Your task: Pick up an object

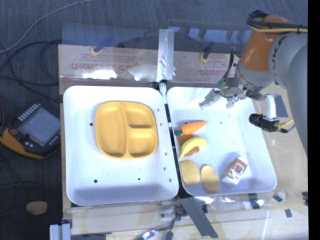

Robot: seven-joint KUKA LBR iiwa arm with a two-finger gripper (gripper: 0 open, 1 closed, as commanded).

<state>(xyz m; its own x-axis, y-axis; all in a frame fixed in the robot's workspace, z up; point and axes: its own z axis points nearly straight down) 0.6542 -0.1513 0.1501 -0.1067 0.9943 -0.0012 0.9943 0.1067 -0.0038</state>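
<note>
Metal jaws [220, 98] hang spread above a smooth, tapered plastic carrot [193, 127].

A yellow divided plate [126, 129] lies in the middle of the left bin [75, 184], its three compartments facing up. The left bin sits side by side with the right bin [260, 169], their inner rims touching along the centre. A strip of silver tape [166, 54] runs up from the seam between them over a clear plastic sheet [120, 59] at the back of the table [67, 51]. Two small yellow-and-blue clips [100, 46] sit on that back edge, one on each side of the tape. On the dark carpet [30, 14] to the left rests a handheld control pad [31, 130] with an orange rim, and thin cables [30, 49] trail across the floor near it.
</note>
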